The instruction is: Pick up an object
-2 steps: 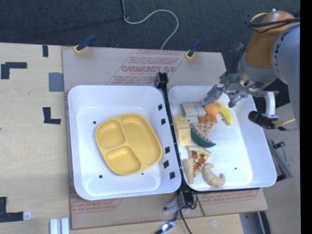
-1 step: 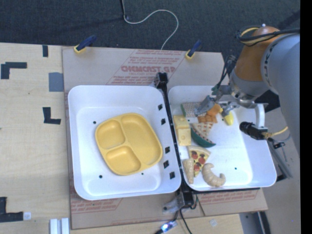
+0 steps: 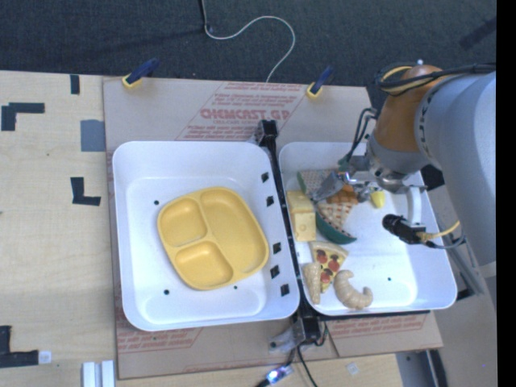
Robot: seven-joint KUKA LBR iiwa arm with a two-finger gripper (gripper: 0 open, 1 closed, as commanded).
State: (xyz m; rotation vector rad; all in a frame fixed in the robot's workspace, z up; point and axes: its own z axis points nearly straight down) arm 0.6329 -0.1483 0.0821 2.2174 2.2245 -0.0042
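The right bin (image 3: 403, 285) holds toy food: a yellow cheese block (image 3: 301, 214), a waffle wedge (image 3: 337, 210), a green curved piece (image 3: 333, 231), a pizza slice (image 3: 326, 262), a beige croissant (image 3: 353, 290), a pale bread piece (image 3: 311, 281) and a small yellow piece (image 3: 377, 199). My gripper (image 3: 332, 185) reaches in from the right and sits low over the upper part of this pile, just above the waffle wedge. An orange item (image 3: 347, 191) lies right by its fingers. The arm's grey body with the orange band (image 3: 399, 123) hangs over the bin's upper right corner.
The left bin (image 3: 137, 216) holds a yellow three-compartment plate (image 3: 212, 237). Both bins rest on a cardboard sheet (image 3: 234, 115) held by blue-and-yellow clamps (image 3: 139, 72). A white cable (image 3: 242, 27) curls across the dark floor behind. A black cable (image 3: 411, 230) hangs by the arm.
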